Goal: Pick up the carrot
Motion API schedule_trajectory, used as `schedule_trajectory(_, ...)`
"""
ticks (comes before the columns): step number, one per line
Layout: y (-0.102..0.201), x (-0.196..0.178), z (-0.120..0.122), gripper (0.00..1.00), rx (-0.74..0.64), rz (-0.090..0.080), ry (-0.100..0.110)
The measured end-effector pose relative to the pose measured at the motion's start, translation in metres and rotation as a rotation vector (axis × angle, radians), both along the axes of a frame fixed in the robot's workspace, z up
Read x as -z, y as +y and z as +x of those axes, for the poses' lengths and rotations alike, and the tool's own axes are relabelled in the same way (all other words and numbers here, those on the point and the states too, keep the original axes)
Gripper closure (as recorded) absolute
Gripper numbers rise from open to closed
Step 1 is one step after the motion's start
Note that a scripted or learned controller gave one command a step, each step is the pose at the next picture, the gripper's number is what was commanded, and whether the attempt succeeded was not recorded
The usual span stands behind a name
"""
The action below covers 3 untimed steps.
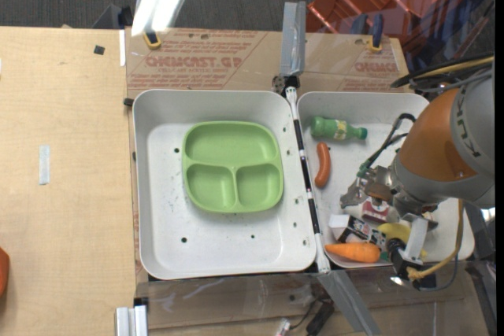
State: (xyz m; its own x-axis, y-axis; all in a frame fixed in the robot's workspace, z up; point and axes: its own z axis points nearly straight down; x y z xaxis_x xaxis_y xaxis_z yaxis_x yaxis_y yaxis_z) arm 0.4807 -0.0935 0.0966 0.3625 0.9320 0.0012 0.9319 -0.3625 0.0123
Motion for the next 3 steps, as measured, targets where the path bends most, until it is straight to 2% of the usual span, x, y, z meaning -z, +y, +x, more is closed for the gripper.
schedule_trajectory(1, -0.002, -0.008, -0.001, 1.00, 0.004, -0.003, 0.003)
schedule_trajectory(2, 0.112, -0.093, 0.084, 1.00, -0.040, 0.000, 0.017)
schedule_trajectory(3, 0.112, -0.093, 0.084, 0.00, -0.040, 0.000, 0.017)
